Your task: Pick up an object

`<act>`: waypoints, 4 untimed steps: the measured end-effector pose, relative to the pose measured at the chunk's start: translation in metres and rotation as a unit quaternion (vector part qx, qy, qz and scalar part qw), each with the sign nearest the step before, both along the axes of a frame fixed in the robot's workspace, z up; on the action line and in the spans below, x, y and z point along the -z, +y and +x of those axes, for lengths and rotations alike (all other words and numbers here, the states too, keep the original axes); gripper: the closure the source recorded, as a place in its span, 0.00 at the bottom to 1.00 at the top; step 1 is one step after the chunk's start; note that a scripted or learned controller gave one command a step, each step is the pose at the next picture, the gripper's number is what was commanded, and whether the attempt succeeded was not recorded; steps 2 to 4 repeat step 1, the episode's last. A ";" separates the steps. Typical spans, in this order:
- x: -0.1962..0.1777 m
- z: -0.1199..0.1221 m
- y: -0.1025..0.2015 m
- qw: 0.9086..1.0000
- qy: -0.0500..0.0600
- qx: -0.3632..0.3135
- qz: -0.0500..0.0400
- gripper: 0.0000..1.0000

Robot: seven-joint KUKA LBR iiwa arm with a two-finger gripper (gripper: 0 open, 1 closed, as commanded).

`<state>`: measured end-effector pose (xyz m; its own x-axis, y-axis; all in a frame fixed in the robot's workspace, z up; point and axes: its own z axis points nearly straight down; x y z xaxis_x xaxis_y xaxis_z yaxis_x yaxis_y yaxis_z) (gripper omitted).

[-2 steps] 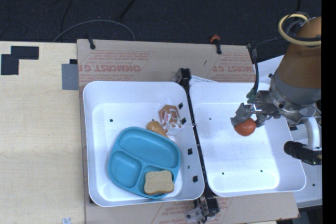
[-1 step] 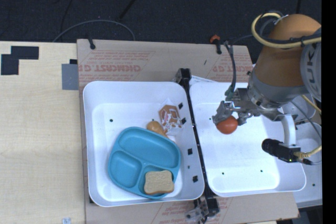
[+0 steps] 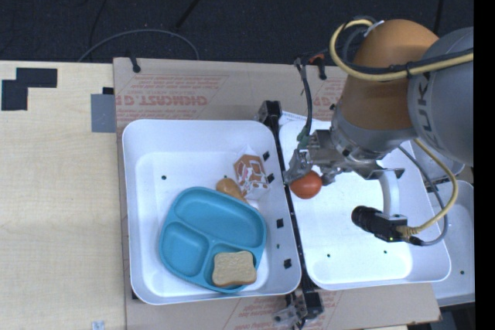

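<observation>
Right bin (image 3: 433, 267): round tomato (image 3: 307, 186) between end effector (image 3: 303, 175) fingers.

Blue tray (image 3: 203, 232) — smooth matt plastic; white bins (image 3: 143, 166) glossy plastic; bench (image 3: 54, 189) — pale wood grain.

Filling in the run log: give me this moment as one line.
arm: over right bin | gripper: at red ball, grasp unclear | left bin: blue tray, bread slice, wrapped snack
</observation>
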<state>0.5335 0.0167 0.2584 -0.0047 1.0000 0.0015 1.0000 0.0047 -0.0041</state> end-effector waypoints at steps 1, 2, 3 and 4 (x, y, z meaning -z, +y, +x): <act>0.013 -0.008 0.055 1.000 0.001 0.001 0.000 1.00; 0.013 -0.008 0.055 1.000 0.001 0.001 0.000 1.00; 0.013 -0.008 0.055 1.000 0.001 0.001 0.000 1.00; 0.013 -0.008 0.055 1.000 0.001 0.001 0.000 1.00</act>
